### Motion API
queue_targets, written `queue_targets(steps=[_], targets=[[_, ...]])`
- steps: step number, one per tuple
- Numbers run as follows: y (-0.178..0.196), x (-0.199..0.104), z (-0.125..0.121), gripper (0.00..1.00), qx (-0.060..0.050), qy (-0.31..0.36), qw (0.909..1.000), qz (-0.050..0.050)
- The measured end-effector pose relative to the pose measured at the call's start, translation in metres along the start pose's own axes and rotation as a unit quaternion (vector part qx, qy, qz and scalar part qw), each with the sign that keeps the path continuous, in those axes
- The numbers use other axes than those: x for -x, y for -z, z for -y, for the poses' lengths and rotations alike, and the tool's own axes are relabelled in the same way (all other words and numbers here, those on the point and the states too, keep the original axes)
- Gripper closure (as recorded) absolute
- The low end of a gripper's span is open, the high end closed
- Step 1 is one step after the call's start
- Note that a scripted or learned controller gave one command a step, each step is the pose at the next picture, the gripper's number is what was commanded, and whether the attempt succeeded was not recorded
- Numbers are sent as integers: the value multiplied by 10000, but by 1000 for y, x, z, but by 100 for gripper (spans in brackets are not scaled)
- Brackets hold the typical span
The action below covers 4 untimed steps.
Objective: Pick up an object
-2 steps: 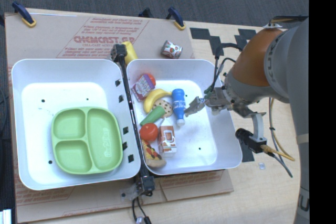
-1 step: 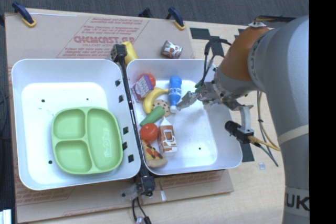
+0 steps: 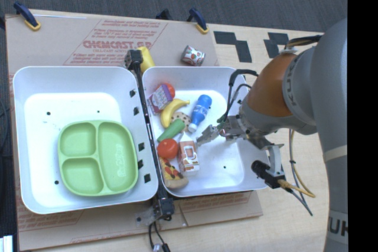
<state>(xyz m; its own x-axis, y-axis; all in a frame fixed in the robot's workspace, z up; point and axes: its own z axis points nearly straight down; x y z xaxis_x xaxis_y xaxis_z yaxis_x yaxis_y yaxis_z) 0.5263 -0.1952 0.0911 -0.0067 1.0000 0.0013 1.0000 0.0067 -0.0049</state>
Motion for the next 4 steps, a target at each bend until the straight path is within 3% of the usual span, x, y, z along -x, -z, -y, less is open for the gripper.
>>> queue_targets(steps=[1,2,3,4], targets=[[11,0,-1,100,1,15,10000,3],[1,9,17,100,7,3,10000,5],[115,15,50,100,33,-20,10000,13],[123,-22,50,100,16,6,10000,3]])
